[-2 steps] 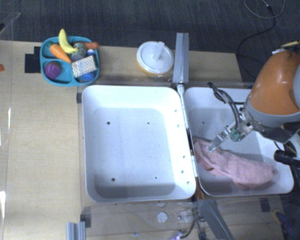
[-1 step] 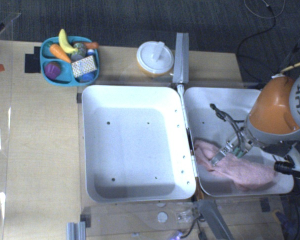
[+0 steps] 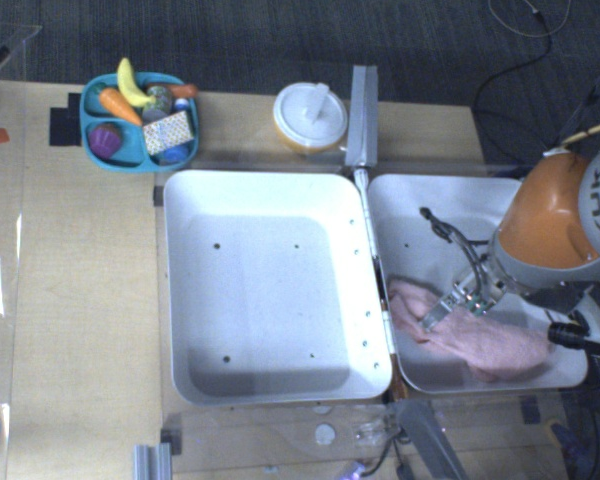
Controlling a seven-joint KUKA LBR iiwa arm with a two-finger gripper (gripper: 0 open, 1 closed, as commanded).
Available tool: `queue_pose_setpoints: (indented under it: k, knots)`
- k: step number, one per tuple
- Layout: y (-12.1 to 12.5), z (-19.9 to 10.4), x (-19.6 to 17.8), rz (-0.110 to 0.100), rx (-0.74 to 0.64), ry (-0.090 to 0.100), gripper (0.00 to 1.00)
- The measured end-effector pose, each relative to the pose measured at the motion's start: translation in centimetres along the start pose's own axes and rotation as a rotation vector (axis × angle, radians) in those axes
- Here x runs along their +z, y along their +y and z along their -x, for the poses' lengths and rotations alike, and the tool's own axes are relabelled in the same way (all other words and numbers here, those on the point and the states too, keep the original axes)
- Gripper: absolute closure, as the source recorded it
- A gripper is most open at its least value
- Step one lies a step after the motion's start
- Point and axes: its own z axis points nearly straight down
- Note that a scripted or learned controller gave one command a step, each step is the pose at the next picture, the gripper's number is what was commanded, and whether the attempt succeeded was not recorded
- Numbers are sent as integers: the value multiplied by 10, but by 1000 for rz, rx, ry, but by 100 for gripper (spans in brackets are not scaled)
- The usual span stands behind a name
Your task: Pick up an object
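I find the gripper [image 3: 458, 302] low in the right bin [image 3: 432, 204], its tip touching the upper edge of a pink cloth [image 3: 480, 340] lying along that bin's near side. I cannot tell whether it grips the cloth. Left bin [image 3: 265, 283] adjoins.

Left bin [image 3: 190, 268] open; pink cloth [image 3: 480, 340] crowds right bin [image 3: 410, 208].

Blue toy tray [image 3: 93, 155], lidded cup [image 3: 310, 116]
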Motion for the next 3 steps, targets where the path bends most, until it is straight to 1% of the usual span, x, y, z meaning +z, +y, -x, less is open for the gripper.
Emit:
queue_pose_setpoints:
  k: [1, 2, 3]
  knots:
    - [4, 1, -13, 8, -3, -7, 100]
    - [-4, -38, -2, 5, 74, -9, 100]
    - [81, -85, -94, -11, 450, 8, 100]
